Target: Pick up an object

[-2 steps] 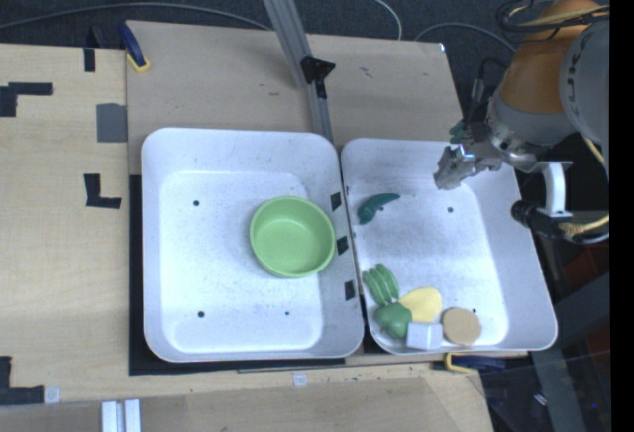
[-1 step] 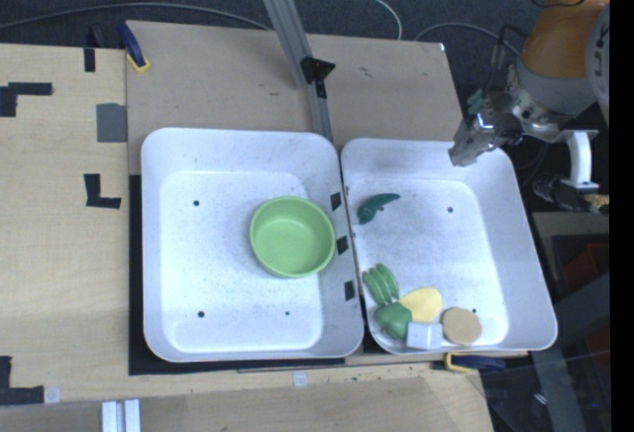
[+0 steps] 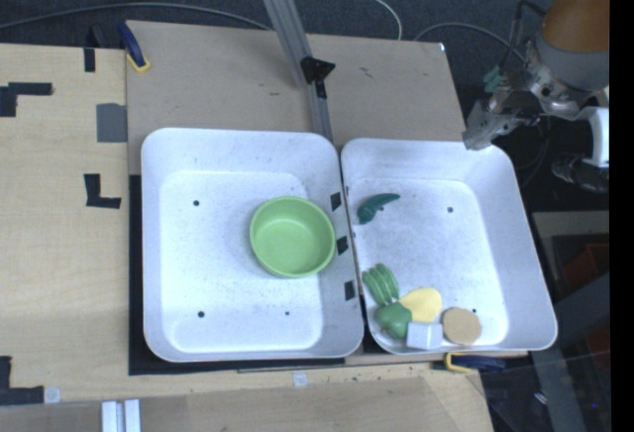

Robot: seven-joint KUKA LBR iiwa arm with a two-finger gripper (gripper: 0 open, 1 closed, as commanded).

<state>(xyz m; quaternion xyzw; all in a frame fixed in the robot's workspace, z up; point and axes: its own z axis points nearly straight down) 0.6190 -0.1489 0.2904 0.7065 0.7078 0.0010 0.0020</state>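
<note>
Approach step, judging by pose: gripper (image 3: 482,131) hovers beyond right bin (image 3: 495,172) far corner, jaw state can't tell. Nxt: descend toward teal piece (image 3: 375,207) inside bin.

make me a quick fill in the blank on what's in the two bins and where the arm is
1. The green bowl sits in the ______ bin as the camera shows it.
2. The dark green curved piece lies in the right bin, apart from the cluster along that bin's ______ edge.
3. The end effector hovers by the right bin's far ______ corner.

Missing words: left; near; right
</note>
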